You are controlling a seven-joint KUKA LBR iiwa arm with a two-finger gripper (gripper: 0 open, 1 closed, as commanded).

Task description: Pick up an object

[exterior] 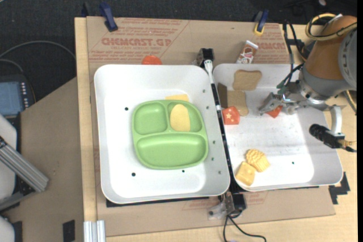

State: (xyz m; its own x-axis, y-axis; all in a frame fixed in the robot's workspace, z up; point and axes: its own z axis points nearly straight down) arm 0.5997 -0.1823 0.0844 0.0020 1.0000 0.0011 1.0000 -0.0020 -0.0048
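My gripper (272, 106) hangs low over the back middle of the right bin (300, 170), reaching in from the right. A small red piece (274, 113) lies right under its tip, touching or nearly so; whether it is held I cannot tell. To its left lie a red-orange cube (231, 116) with white spots and a tan flat block (236, 100). A brown toast slice (247, 80) rests at the bin's back wall. Two yellow food pieces (253, 166) lie near the front.
The left bin (113, 122) bears a green divided plate (168, 147) with a yellow piece (180, 117) in its back right compartment. A small carton (247, 52) and an orange scrap (151, 59) lie on the bench behind the bins. Blue clamps (108, 17) grip the far edge.
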